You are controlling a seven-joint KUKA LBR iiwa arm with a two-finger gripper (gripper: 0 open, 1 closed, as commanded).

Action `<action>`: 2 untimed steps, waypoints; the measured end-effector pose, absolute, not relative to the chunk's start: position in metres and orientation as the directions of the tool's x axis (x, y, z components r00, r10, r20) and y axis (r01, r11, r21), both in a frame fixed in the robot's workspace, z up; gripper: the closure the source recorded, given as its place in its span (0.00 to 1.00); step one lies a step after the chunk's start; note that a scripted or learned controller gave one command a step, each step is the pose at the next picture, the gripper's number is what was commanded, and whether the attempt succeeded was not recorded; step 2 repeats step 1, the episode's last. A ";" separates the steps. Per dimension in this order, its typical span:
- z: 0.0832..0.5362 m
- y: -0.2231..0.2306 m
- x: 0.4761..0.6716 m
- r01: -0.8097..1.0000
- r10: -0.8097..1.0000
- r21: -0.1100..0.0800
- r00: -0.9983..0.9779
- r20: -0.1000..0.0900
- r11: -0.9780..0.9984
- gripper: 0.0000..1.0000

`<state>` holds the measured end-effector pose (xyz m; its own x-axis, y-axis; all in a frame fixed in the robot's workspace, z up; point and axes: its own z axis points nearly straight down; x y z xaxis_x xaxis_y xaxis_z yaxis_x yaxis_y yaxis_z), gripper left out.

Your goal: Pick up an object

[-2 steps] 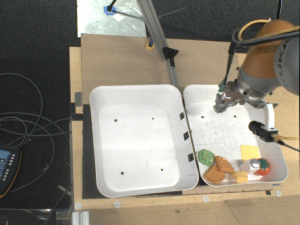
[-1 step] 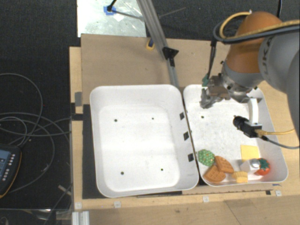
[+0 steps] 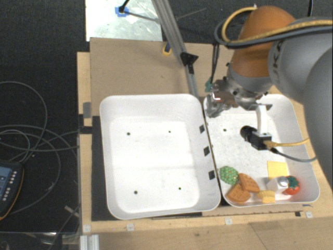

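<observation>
Two white bins sit side by side: the left bin (image 3: 156, 155) at frame centre, the right bin (image 3: 299, 134) with its objects clustered in its lower corner. These are one green piece (image 3: 228, 174), two brown waffles (image 3: 243, 188), two yellow blocks (image 3: 277, 169) and one red-tipped item (image 3: 289, 185). The gripper (image 3: 214, 104) hangs at the right bin's upper-left edge, well apart from them, and I cannot tell its state; judged as the approach step, the next move calls for travel down-frame over the cluster.

Just 1 camera here, fixed up above the bench (image 3: 135, 61) and looking down at a slant. It sits far enough back to catch both white bins (image 3: 156, 155) whole, with the arm (image 3: 296, 51) coming in from the right.
</observation>
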<state>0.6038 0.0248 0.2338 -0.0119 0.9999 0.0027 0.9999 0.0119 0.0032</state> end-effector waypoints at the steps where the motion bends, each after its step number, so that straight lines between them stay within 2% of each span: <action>1: 0.229 0.088 0.612 1.000 1.000 0.002 -0.012 0.003 0.012 1.00; 2: 0.229 0.088 0.612 1.000 1.000 0.002 -0.012 0.003 0.012 1.00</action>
